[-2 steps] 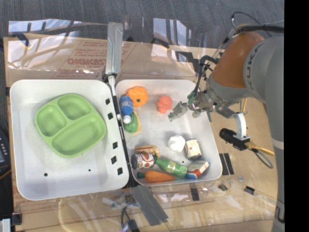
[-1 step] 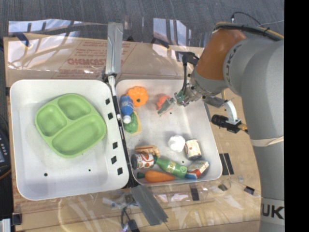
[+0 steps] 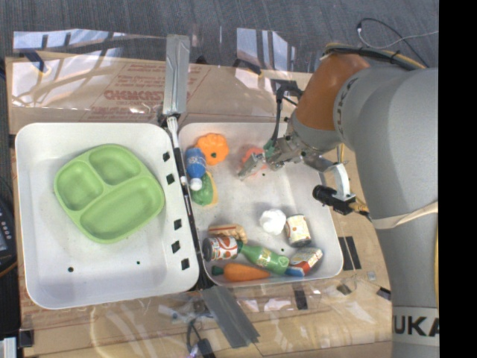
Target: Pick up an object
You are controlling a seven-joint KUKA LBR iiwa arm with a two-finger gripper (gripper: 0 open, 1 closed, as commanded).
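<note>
Plate [image 3: 109, 192] in left bin [image 3: 45, 274]

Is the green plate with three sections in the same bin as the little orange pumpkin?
No, the green divided plate lies in the left white bin, while the small orange pumpkin sits in the right white bin.
</note>
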